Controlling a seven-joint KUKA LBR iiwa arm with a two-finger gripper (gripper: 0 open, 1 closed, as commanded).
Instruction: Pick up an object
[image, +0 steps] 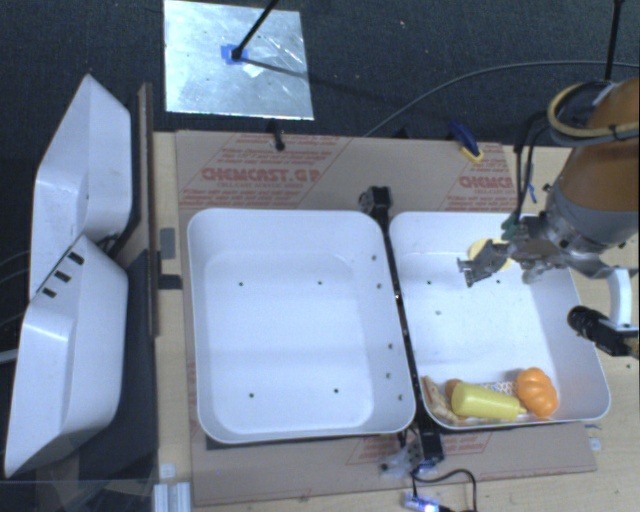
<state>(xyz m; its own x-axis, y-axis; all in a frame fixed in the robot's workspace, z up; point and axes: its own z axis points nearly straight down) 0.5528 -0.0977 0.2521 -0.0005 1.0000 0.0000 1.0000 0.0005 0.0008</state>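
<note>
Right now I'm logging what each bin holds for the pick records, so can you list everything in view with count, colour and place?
left bin: 1, white, left half of the bench.
right bin: 1, white, beside the left bin.
yellow object: 1, elongated, near edge of the right bin.
orange object: 1, rounded, right of the yellow one, touching it.
brown object: 1, small, at the yellow one's left end.
pale yellow object: 1, far side of the right bin, partly behind the gripper.
metal sheet: 1, silvery, beyond the bench.
blue clip: 1, bench's far edge.
spare bins: 2, white, stacked far left.
gripper: 1, grey, over the right bin's far side.
</note>
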